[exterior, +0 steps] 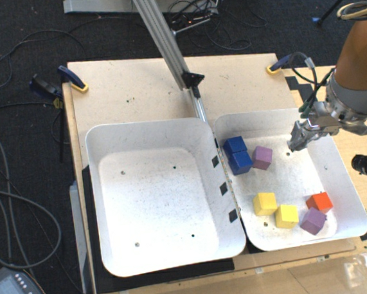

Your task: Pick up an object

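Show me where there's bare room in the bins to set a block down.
Left bin: bare floor wall to wall. Right bin: free strip between the purple block and the orange block, under the gripper. Crowded at the near end: yellow blocks, orange, and at the blue blocks.

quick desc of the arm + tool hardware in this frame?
Arm: grey body with a wide orange band above the wrist. Dark and green cables loop along its near side. The tool is a small metallic grey unit, tapering to dark tips, over the right bin.
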{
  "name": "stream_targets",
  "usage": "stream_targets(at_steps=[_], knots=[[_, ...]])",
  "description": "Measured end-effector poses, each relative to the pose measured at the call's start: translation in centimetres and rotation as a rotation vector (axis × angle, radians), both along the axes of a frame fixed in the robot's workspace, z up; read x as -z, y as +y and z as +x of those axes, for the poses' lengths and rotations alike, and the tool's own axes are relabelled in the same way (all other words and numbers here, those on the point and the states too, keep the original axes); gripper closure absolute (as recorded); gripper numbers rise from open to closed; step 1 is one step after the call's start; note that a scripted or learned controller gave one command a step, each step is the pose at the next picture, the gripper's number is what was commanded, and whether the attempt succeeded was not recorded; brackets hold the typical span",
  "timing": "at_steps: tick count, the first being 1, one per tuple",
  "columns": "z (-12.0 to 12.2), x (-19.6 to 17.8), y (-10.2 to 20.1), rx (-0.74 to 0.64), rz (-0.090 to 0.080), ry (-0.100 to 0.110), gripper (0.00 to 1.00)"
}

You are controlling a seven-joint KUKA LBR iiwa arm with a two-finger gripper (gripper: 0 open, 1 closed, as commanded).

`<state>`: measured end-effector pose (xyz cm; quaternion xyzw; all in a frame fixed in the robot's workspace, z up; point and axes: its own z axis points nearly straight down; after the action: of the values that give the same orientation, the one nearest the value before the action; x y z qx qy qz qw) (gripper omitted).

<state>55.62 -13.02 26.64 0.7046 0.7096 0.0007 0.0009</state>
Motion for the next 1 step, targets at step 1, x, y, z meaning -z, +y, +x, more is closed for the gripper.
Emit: stream_targets(at_steps=[1], knots=[[2.25,-0.39,4.95,0.0,0.001,-0.001,1.0]])
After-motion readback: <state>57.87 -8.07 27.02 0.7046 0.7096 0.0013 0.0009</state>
